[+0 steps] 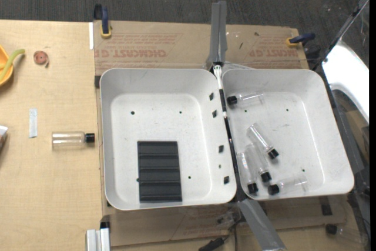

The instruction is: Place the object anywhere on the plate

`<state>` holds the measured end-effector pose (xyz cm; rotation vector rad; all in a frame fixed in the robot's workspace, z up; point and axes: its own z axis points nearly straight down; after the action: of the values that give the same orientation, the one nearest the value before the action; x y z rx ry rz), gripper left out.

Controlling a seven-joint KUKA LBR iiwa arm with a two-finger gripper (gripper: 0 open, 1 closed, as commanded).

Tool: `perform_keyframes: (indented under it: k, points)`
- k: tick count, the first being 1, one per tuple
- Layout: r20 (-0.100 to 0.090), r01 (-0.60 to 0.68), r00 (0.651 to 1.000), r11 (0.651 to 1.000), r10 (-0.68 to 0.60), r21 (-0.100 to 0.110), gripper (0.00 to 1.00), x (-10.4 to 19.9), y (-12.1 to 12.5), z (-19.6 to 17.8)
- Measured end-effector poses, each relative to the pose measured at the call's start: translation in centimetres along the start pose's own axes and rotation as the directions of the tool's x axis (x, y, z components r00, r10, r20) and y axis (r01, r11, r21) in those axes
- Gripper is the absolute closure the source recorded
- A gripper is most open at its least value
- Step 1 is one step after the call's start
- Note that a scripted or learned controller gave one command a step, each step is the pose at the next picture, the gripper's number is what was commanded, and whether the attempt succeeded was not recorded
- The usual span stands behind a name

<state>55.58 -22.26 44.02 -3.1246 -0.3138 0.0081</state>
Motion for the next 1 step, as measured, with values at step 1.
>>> perform_keyframes:
  k: [1]
  points:
    - [0.0,0.046,0.999,0.999,-0.046,-0.001,0.0,8.58,-2.14,0.89]
